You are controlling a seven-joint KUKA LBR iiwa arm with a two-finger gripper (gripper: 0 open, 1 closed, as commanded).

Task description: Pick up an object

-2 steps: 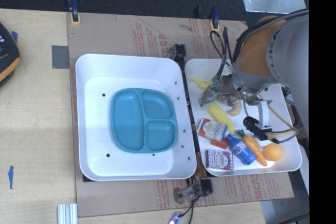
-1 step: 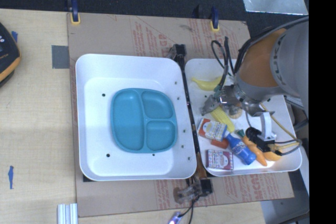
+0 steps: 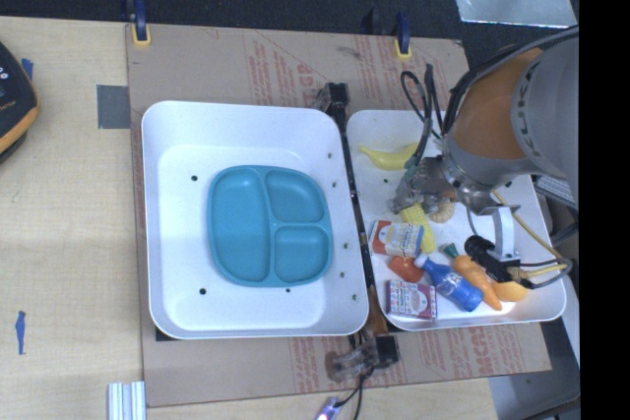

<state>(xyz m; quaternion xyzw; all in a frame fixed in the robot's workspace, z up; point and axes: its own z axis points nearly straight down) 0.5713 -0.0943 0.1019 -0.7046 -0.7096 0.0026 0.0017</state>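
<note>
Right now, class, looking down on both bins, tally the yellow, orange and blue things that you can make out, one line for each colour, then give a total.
Yellow: 2, a banana and a small block
Orange: 1, a carrot-like piece
Blue: 2, a divided plate and a small bottle
Total: 5

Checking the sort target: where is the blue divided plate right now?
The blue divided plate lies flat in the middle of the left white bin, apart from the cluttered right bin.
</note>
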